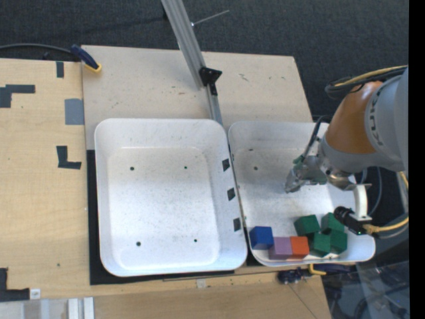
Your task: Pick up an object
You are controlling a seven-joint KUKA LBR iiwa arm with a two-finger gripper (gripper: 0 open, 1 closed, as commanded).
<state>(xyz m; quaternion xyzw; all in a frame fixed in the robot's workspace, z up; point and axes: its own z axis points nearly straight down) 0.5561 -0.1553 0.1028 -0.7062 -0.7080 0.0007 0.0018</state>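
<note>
Hidden and cut off

Arm (372,128) runs off the right edge; gripper (294,183) fingertips too small to read. Green blocks (322,234) overlap, so their number is unclear.

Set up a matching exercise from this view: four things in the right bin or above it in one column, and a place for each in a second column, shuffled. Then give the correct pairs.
Column one:
1. blue block
2. purple block
3. orange block
4. gripper

Column two:
A. between the blue and orange blocks
B. above the middle of the right bin, apart from the blocks
C. nearest the bin's left wall, in the front row
D. just left of the green blocks

Pairs: 1-C, 2-A, 3-D, 4-B
</note>
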